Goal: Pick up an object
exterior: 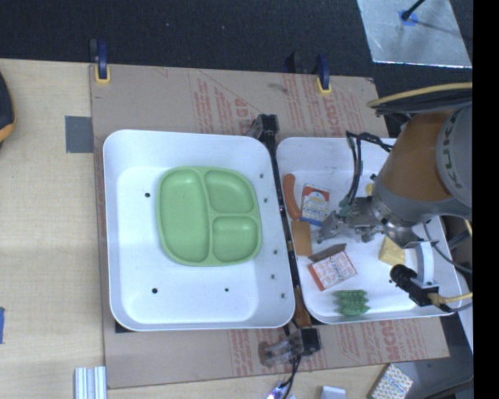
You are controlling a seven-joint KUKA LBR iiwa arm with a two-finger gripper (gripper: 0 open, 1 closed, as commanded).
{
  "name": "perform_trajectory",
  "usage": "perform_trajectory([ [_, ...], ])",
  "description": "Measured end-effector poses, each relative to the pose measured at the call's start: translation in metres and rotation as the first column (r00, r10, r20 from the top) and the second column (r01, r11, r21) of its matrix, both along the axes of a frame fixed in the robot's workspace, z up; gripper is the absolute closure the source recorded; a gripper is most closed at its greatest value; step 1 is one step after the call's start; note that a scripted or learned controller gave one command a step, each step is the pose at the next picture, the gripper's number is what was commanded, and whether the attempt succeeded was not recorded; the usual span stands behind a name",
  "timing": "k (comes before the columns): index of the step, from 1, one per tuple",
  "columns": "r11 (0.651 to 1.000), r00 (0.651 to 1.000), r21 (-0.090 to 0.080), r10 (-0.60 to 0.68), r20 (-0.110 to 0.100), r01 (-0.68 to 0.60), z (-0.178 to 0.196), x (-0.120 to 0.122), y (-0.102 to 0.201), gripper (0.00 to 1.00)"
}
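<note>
over the right bin (333, 312), the arm (420, 169) bent low from the right, fingers (337, 231) too blurred to tell open or closed

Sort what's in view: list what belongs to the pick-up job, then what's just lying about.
Job:
- tool, low in the right bin
- sausage
- small packet
- red-and-white card
- green toy
- yellow piece

Lying about:
- green divided plate in the left bin
- blue clamps
- grey tape on the bench
</note>
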State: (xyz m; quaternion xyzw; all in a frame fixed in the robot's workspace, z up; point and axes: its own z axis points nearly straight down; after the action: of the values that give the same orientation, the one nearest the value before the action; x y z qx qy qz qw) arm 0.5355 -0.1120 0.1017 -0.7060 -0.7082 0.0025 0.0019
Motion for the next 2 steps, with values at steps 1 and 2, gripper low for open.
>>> perform_trajectory([
  [1,1.000,1.000,-0.005,-0.003,0.012,0.003,0.035,0.054,-0.076,0.00],
  [2,1.000,1.000,0.007,0.005,-0.008,-0.005,-0.013,-0.024,0.005,0.00],
])
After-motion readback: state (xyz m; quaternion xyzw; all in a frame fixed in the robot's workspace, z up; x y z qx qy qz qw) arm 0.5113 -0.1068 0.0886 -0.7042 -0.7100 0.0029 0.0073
